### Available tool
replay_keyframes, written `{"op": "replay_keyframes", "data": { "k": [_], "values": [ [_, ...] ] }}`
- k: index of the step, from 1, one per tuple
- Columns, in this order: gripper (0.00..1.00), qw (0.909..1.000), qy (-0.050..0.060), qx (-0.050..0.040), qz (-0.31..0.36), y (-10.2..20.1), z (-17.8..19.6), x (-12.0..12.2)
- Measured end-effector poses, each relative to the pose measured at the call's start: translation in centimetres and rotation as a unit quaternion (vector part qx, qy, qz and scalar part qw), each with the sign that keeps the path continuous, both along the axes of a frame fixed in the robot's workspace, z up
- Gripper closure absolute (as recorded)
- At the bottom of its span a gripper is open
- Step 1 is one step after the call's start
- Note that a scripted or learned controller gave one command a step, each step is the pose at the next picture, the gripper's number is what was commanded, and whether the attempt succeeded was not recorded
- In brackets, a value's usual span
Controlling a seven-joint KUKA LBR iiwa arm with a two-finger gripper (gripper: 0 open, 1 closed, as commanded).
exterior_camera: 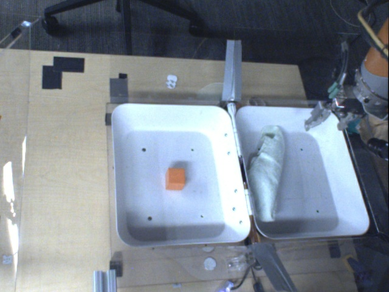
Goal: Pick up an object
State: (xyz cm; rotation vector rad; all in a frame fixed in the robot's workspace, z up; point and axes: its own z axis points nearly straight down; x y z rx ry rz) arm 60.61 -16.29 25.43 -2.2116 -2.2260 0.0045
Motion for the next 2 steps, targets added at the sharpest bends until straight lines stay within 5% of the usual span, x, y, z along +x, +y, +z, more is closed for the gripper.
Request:
{"op": "replay_keyframes", "data": {
  "k": [1,2],
  "values": [
    [0.0,0.9998,-0.003,-0.0004,0.022,-0.84,-15.74,2.68],
    [1.0,0.9997,-0.002,0.0001,0.023,-0.69,-15.01,2.75]
  ]
}}
